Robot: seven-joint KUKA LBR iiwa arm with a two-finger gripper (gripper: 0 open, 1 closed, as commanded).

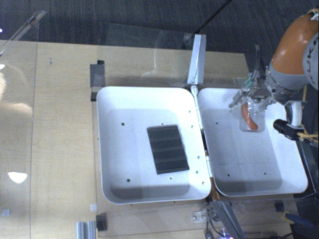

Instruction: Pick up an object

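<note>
Gripper over the orange object in the right bin.

The orange, sausage-like object lies near the right bin's far edge, directly beneath the gripper, a translucent blur around it; whether the fingers clasp it cannot be told. A dark ridged slab lies mid left bin, well apart.

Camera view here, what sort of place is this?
Probably a robotics lab bench for pick-up trials: two white bins, the left bin and right bin, on a wooden bench, with a robot arm lowering its end effector over an orange object.
</note>
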